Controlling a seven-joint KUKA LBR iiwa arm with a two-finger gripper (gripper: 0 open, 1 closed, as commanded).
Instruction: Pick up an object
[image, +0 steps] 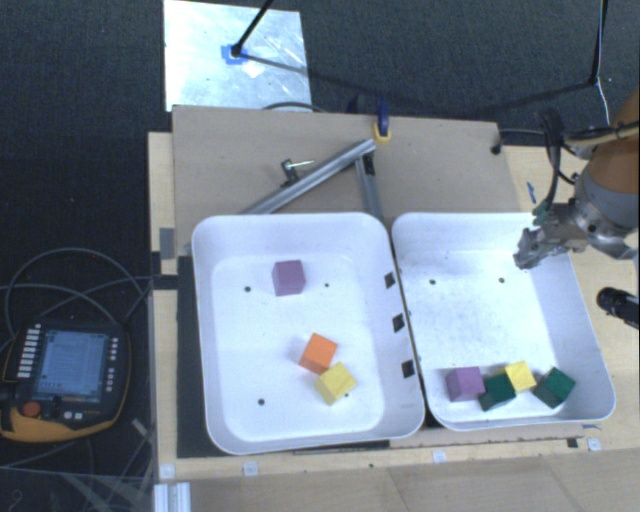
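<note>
The left bin (220, 250) holds a purple cube (288, 277) near its back, an orange cube (319, 352) in the middle and a yellow cube (336, 382) touching it in front. Along the front wall of the right bin (480, 232) lie a purple cube (465, 382), a dark green block (496, 390), a small yellow cube (520, 375) and a second green block (554, 386). My gripper (530, 250) hangs over the right bin's back right corner, far from all of the cubes, with nothing visibly held.
A metal bar (310, 177) lies slanted on the brown board behind the bins. A teach pendant (66, 378) with its cables rests on the floor at the left. Black clips (398, 322) mark the seam between the bins.
</note>
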